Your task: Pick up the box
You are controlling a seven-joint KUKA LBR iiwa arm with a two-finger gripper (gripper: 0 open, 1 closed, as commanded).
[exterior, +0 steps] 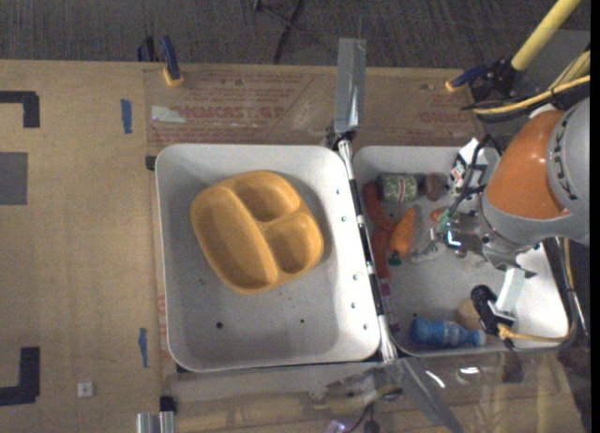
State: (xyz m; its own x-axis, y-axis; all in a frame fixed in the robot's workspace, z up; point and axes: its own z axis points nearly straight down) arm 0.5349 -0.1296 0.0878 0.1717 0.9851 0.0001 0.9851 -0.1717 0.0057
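over the right bin (553, 314), the arm (530, 178) reaches in from the right, and its claw (448, 234) hangs low among the clutter near the bin's middle. whether the claw is wide, narrow or closed on something cannot be told; the wrist and its fittings hide that part.

things lying in that bin: a small green can (398, 187) near the top edge, an orange carrot-like piece (402, 231) and a red piece (378, 225) along the left wall, a blue bottle (442, 333) on its side near the bottom edge, and a tan lump (469, 313) just beside the bottle. the box cannot be made out for certain; a small patterned item (460, 168) at the top of the bin, partly hidden by the arm, may be it, but it is too small to tell.

the left bin (187, 328) holds a yellow divided dish (257, 230). both bins sit on the worktop (75, 234).

judging by this, the pick is not yet shown as done: nothing is visibly lifted, so grasping and raising the box remain.
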